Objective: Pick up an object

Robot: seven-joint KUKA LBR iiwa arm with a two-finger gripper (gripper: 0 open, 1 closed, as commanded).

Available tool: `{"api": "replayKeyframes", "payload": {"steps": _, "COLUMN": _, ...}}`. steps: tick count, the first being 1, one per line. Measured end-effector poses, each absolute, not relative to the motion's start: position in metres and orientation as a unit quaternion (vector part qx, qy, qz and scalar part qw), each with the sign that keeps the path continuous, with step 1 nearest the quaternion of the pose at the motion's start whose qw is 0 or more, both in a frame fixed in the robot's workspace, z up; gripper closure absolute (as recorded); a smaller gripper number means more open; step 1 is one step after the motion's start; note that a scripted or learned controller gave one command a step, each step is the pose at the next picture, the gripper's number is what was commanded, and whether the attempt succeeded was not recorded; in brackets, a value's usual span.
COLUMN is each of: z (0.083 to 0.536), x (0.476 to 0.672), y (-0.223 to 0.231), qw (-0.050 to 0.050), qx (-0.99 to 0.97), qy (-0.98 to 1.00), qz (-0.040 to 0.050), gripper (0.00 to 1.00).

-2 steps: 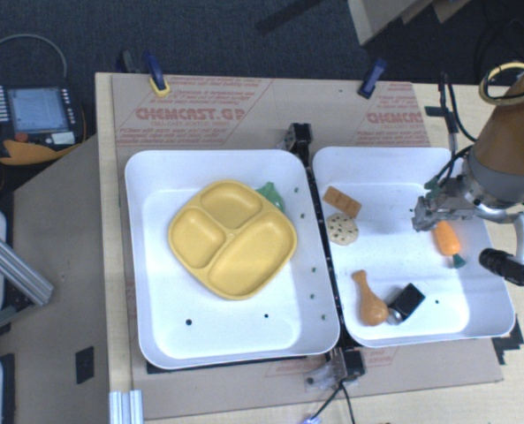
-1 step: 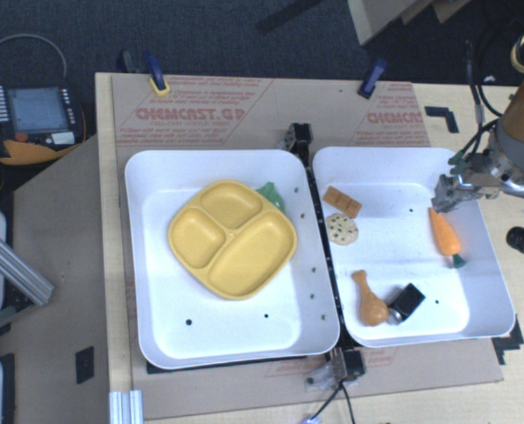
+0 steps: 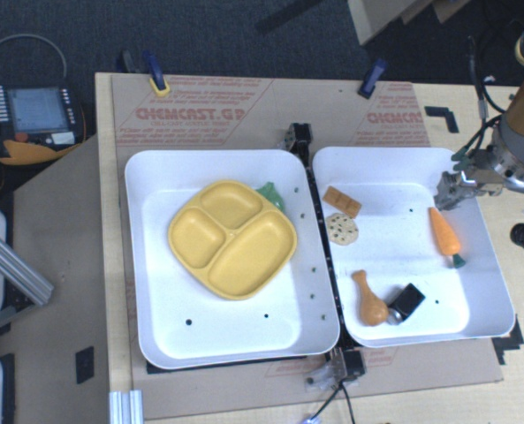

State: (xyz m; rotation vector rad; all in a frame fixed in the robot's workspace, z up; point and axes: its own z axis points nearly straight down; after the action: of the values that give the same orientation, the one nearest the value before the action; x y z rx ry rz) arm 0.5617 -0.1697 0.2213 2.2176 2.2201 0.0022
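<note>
The right bin (image 3: 482, 316) holds an orange toy carrot (image 3: 444, 234) near its right side, a brown cracker (image 3: 342, 202), a round speckled cookie (image 3: 341, 229), a tan drumstick (image 3: 368, 298) and a small black block (image 3: 406, 300). My gripper (image 3: 451, 189) hangs at the bin's upper right, just above the carrot's top end. Nothing shows between its fingers. The left bin (image 3: 147, 237) carries a yellow divided plate (image 3: 233, 238) with a green piece (image 3: 271, 195) poking out behind it.
Both bins sit on a cardboard-covered bench (image 3: 244, 113) held by blue clamps (image 3: 156, 72). A black clip (image 3: 299, 135) sits between the bins at the back. A handheld control pendant (image 3: 34, 117) lies off the bench at the left.
</note>
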Motion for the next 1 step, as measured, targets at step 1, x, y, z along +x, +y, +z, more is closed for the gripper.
{"api": "replayKeyframes", "payload": {"steps": 1, "z": 0.2315, "x": 0.5728, "y": -0.1217, "qw": 0.001, "qx": 0.705, "qy": 0.709, "qz": 0.0013, "gripper": 1.00}}
